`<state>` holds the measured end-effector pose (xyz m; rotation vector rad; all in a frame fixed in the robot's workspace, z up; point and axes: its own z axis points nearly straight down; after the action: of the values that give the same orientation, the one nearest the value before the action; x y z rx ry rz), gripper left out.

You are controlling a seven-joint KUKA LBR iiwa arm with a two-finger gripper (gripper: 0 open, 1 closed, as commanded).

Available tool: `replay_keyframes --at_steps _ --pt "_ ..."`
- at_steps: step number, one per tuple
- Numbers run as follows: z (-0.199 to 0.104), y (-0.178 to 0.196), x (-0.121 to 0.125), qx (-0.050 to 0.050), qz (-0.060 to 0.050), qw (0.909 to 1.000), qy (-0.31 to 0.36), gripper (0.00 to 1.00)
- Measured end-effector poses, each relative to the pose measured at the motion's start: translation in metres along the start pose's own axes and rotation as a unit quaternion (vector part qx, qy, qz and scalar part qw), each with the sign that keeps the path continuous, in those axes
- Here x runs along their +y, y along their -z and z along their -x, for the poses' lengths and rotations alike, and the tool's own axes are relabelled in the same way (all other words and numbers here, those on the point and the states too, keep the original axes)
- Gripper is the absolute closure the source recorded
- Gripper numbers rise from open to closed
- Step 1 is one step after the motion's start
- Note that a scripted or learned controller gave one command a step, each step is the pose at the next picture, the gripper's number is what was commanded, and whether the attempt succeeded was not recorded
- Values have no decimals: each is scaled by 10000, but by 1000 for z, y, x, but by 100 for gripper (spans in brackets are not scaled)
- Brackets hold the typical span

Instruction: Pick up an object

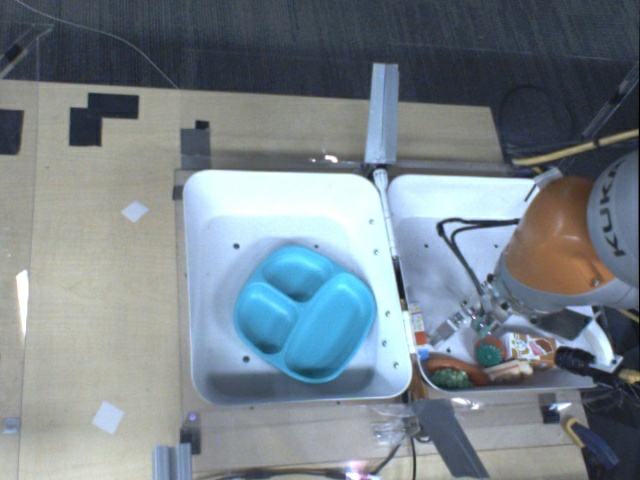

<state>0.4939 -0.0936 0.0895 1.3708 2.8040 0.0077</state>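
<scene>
Now the arm (570,238) is reaching in from the right of the frame, its gripper (478,318) hanging low in the right bin (440,208), just above a pile of small objects (490,360) at the lower edge. Whether it is gripping anything is impossible to tell. A blue divided tray (305,311) is lying in the left bin (215,268).

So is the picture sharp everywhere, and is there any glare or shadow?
In the camera view, the blue divided plate is fairly sharp and casts a soft shadow on the left bin; small bright glints sit on the bench's near edge; the little things in the right bin look soft and hard to identify.
</scene>
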Motion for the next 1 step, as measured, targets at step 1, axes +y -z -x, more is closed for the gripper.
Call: replay_keyframes --at_steps 1 --pt "-17 93 9 84 -55 9979 635 0"
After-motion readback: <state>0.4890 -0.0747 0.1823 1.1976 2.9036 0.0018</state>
